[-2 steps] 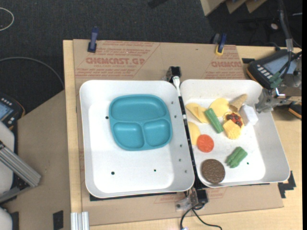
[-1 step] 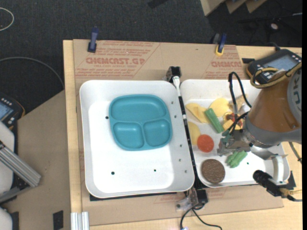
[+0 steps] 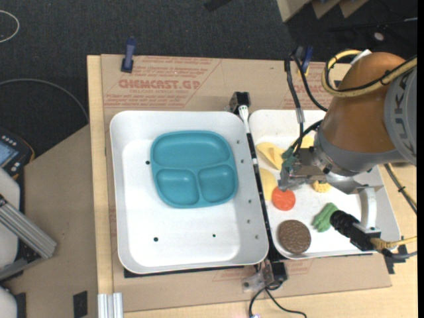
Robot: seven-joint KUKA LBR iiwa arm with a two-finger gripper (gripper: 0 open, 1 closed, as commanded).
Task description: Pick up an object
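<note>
My gripper (image 3: 287, 179) hangs low in the right bin (image 3: 278, 119), just above a small red-orange round object (image 3: 285, 200). I cannot see anything held in it. A pale yellow wedge (image 3: 268, 155) lies just left of the gripper. A small yellow piece (image 3: 322, 187) peeks out under the wrist on the right. A green object (image 3: 324, 216) and a brown round disc (image 3: 293, 236) lie near the bin's front edge. The arm hides much of the bin's right half.
The left bin (image 3: 132, 197) holds a teal divided plate (image 3: 193, 167) at its middle. A black rail (image 3: 253, 171) runs between the two bins. Cardboard (image 3: 165, 81) lies behind the bins.
</note>
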